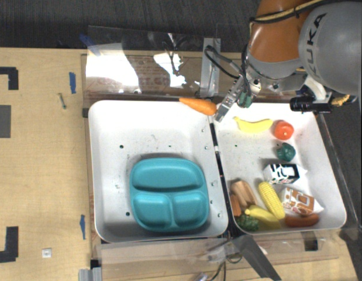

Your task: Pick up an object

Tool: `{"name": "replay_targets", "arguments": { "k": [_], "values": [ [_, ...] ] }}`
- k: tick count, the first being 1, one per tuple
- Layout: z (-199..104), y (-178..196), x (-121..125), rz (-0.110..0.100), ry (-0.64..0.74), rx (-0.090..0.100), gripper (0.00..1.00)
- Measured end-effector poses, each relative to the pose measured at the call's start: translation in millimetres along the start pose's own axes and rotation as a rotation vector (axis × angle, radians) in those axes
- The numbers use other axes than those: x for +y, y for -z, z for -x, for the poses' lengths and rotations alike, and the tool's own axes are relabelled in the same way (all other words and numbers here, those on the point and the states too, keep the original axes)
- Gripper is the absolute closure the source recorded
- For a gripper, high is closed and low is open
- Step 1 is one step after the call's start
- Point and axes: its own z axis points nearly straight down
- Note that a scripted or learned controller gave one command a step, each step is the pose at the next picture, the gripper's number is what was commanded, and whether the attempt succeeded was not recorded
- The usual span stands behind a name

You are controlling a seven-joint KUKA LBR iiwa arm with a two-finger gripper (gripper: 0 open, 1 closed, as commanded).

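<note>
My gripper (219,111) is up at the far rim where the two bins meet, fingertips right against the carrot (198,105) resting on the left bin (104,157) rim, though whether they're clamping it I cannot tell.

Bright overhead light; strong glare on clear panel (140,69) behind bins; soft shadows; slight blur.
</note>
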Motion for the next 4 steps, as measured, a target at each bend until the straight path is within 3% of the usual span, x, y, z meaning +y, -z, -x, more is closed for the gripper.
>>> {"name": "replay_targets", "arguments": {
  "k": [1,2,3,4],
  "values": [
    [-5,43,7,0.001,0.149,-0.003,1.0],
    [-11,46,6,-0.002,0.294,0.002,1.0],
    [-6,34,-24,-0.003,0.476,0.005,1.0],
    [-5,46,-22,0.003,0.475,-0.004,1.0]
  ]
}}
